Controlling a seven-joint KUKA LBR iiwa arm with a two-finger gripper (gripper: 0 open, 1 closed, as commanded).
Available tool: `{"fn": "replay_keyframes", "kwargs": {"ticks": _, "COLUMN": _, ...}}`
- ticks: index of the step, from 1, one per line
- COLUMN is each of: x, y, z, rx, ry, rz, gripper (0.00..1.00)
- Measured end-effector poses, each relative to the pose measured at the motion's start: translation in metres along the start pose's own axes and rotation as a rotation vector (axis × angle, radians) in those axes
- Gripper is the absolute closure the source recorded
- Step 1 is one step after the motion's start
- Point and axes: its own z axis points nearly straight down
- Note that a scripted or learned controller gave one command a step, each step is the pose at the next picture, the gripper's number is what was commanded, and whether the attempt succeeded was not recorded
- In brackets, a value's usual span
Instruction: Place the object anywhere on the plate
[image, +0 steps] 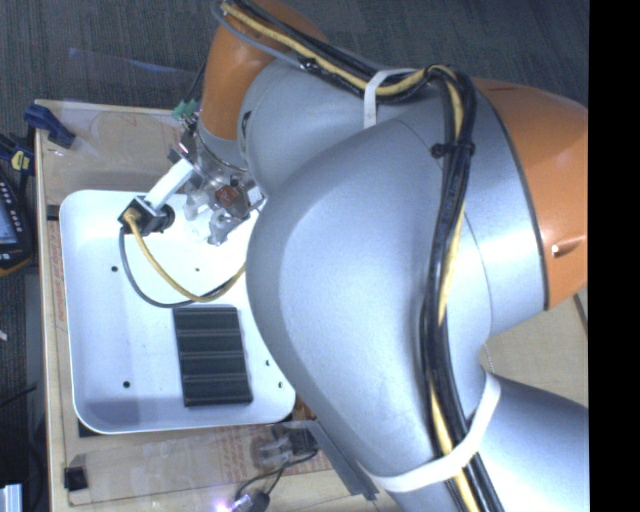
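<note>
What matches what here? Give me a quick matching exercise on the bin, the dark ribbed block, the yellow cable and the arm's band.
Things:
1. white bin
2. ribbed block
3. cable
4. band above the wrist

Descriptions:
A. orange
B. yellow, looping over the bin floor
C. dark grey, lying flat in the bin
D. holds the block

Pairs: 1-D, 2-C, 3-B, 4-A
</note>
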Motion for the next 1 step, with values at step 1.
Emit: {"fn": "replay_keyframes", "kwargs": {"ticks": 1, "x": 0.0286, "y": -0.0402, "z": -0.0563, "rx": -0.001, "ry": 0.002, "rz": -0.060, "gripper": 1.00}}
